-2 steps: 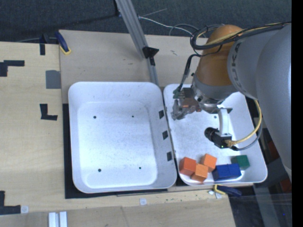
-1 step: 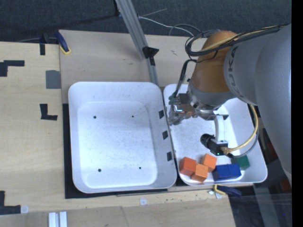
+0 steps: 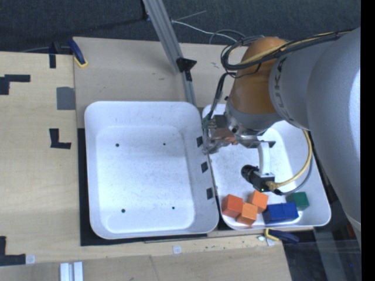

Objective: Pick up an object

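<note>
Over the right bin (image 3: 321, 214), the arm (image 3: 304, 81) is hanging above the far end, and no object is showing in its grasp, so the pick is judged not yet done. Near that bin's front edge, a blue block (image 3: 280, 213), three orange blocks (image 3: 246, 206) and a green block (image 3: 301, 199) are lying clustered. Whether the gripper (image 3: 218, 134) is open or closed cannot be determined.

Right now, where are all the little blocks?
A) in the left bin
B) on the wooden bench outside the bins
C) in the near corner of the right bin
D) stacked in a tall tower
C: the orange blocks, the blue block and the green block sit bunched together at the near end of the right bin.
</note>
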Controlling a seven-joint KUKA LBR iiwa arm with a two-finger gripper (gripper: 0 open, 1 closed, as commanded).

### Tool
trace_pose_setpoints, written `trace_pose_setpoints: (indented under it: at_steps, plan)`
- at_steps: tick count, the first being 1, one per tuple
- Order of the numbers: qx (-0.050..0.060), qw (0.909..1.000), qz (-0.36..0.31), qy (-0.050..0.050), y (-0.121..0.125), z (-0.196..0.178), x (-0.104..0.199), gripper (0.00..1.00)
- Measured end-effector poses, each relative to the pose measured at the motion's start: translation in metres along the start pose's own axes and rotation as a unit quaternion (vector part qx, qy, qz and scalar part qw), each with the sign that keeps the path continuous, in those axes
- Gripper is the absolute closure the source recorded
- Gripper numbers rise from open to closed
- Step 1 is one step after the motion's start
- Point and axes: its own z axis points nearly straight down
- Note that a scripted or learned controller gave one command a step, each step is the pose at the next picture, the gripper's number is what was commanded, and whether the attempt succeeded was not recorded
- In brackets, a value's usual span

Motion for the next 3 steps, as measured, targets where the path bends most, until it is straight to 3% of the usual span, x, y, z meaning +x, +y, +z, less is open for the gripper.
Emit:
trace_pose_setpoints:
  at_steps: [1,2,3]
  plan:
    - [-0.001,1.0000,0.002,0.000,-0.049,-0.046,-0.014,1.00]
    - [-0.001,1.0000,-0.002,0.001,-0.010,-0.047,0.044,1.00]
    - [0.000,1.0000,0.002,0.000,-0.073,-0.076,0.005,1.00]
